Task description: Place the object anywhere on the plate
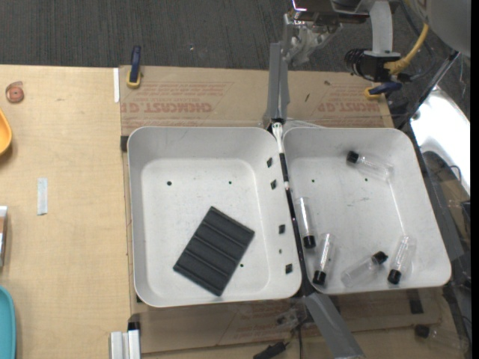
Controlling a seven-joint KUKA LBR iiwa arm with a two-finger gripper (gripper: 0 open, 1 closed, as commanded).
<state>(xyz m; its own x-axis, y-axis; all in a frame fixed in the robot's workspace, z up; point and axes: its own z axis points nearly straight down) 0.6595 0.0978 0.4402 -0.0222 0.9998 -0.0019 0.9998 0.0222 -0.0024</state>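
Observation:
The plate (215, 250) is a dark ribbed rectangle lying at a slant on the floor of the left bin (150, 155), toward its front. Several clear tubes with black caps lie in the right bin (408, 152): one at the back right (368, 164), one beside the left wall (304, 219), one at the front left (323, 256), and two at the front right (361, 270) (400, 256). My gripper (304, 45) hangs high beyond the back of the bins, above the cardboard and roughly over the line between them, far from the tubes and the plate.
Brown cardboard (202, 99) lies under and behind the bins, with a blue clamp (135, 64) at its back left corner. A wooden bench (60, 200) stretches to the left with small items at its edge. Cables and the arm's body (389, 51) crowd the back right.

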